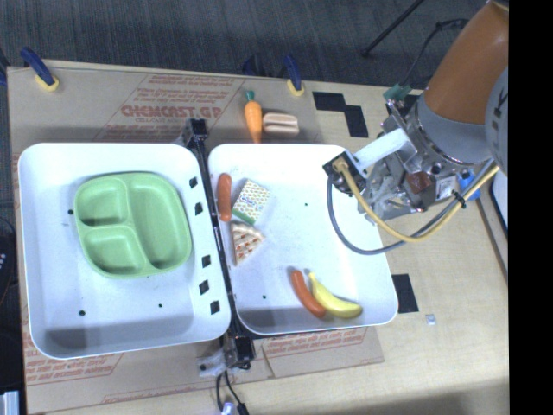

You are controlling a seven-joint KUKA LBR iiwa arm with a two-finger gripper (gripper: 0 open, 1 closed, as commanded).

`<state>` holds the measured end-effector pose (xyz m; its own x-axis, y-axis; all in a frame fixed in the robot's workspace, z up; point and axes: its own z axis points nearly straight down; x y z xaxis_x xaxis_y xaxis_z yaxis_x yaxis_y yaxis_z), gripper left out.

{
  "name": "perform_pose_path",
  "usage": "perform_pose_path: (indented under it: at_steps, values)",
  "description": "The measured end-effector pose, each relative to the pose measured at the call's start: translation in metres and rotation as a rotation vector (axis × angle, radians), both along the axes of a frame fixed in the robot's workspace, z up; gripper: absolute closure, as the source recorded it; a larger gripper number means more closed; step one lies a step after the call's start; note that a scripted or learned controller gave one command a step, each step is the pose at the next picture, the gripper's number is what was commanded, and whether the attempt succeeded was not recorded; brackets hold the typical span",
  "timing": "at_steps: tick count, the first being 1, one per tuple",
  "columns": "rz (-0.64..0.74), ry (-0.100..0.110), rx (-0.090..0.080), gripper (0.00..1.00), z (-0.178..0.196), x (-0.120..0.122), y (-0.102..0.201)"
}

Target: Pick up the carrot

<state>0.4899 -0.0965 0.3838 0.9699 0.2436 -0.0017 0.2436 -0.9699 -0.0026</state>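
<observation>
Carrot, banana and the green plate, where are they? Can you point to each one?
carrot (252, 119), camera view, middle of its orange body.
banana (333, 301), camera view, middle of its yellow curve.
green plate (177, 258), camera view, its lower right rim.

I take this for a robotics lab, my bench (449, 353) a plain wooden top, cardboard sheet (173, 102) clamped under two white bins (52, 318), toy food inside, black marker squares (341, 106) on the wood, loose yellow cabling (406, 232) off the arm (462, 85)

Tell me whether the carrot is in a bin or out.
Out: the carrot lies on the cardboard beyond the right bin's far rim, beside a hot dog.
</observation>
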Motion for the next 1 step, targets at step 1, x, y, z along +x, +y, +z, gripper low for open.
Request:
perform_pose_path:
  at_steps: [1]
  values:
    - [-0.041,0.000,0.000,1.00,0.0428,-0.0135,-0.0771]
